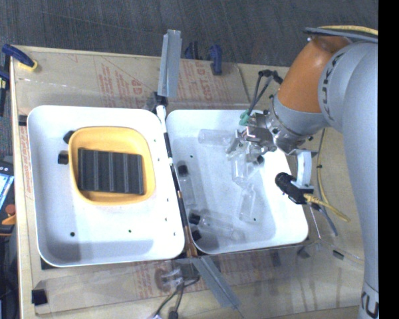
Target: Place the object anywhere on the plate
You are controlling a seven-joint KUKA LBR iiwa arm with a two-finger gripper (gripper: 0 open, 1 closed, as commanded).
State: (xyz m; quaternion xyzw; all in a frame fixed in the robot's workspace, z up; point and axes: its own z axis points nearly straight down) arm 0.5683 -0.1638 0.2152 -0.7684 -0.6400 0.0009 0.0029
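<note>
Pincer (247, 146) over right bin (289, 228), can't tell its state. Clear objs (243, 178) lie under it. Plate (113, 163) in left bin. Suggest drop straight, center on one obj.

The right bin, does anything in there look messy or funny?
A bit. Several clear plastic pieces lie scattered at different angles in the right bin, hard to see against the white. The gripper hangs over them. The yellow plate in the left bin sits neatly with a dark ridged block on it.
</note>
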